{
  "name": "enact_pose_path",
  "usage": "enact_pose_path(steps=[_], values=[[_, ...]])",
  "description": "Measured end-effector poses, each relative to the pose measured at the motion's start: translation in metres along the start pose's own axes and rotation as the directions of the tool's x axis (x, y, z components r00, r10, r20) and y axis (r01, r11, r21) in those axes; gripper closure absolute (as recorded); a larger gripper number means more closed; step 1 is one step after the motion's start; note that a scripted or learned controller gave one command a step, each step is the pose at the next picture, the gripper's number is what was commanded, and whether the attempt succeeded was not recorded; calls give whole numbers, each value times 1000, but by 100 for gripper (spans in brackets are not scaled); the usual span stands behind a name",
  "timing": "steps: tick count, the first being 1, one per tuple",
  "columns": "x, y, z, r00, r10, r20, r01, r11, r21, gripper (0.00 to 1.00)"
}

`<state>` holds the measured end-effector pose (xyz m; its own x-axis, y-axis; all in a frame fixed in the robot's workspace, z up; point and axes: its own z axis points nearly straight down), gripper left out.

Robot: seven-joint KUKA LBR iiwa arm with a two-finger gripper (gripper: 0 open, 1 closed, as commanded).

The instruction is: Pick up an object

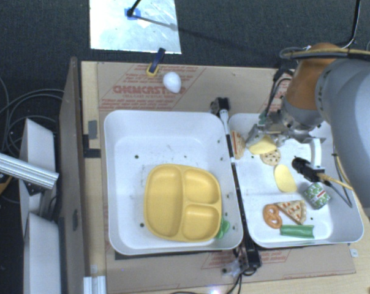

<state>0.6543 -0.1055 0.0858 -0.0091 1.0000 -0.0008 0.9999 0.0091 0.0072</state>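
Over the far left part of the right bin [251, 192] hangs the gripper [268, 135], and the view does not show whether it is open or closed, nor anything gripped in it. Touching its tip on the near side lies a yellow chip [263, 147], the closest thing to pick. Just nearer than the chip sits a round cracker [271, 158]. Left of the gripper, a toast slice [237, 144] leans at the bin's left wall. Further toward the camera and a little right lies a yellow oval [285, 178], and right of that a small green can [317, 195]. Well apart from the gripper, along the near wall, a pretzel [272, 215] touches a pizza wedge [293, 210], with a green pod [297, 230] just in front of them. Behind the gripper rises the arm [353, 112], grey with its orange band [304, 81].

Far left of the gripper, the left bin [160, 139] holds a yellow divided plate [184, 202] with a green scrap [224, 228] at its near right edge. Beyond that bin, on the cardboard [191, 78], rests a white egg [171, 81].
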Motion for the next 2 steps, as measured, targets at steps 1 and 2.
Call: enact_pose_path(steps=[1,2], values=[[-4,0,-14,1000,3,3,-3,1000,-4,100],[-63,-25,-96,1000,13,4,-13,1000,-1,100]])
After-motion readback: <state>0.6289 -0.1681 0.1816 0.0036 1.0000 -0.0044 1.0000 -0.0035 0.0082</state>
